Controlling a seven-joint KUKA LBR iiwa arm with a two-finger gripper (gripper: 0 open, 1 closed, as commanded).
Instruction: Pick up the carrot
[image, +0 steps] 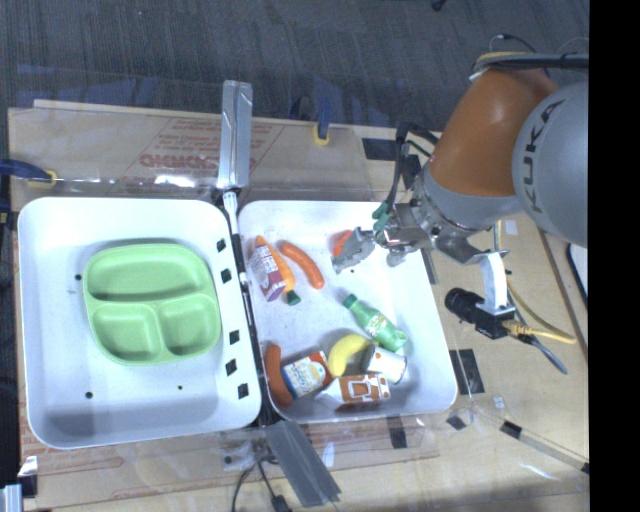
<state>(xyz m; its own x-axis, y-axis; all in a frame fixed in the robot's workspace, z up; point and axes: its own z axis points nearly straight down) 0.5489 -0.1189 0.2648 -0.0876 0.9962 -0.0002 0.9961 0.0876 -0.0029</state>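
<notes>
The carrot (284, 276) is a thin orange piece with a green tip. It lies in the right bin (425, 330) near the left wall, between a red and white packet (265, 268) and a thicker orange sausage-shaped piece (303, 263). My gripper (372, 254) hangs over the upper middle of the right bin, right of the carrot and apart from it. Its fingers stand open with nothing between them. A small red-orange item (342, 240) lies just beside the left finger (347, 260).
A green bottle (373, 322), a yellow fruit (347, 351), a tin (305, 373), an orange carton (362, 388) and a red-orange piece (272, 368) crowd the right bin's front. The left bin (50, 380) holds a green divided plate (152, 300).
</notes>
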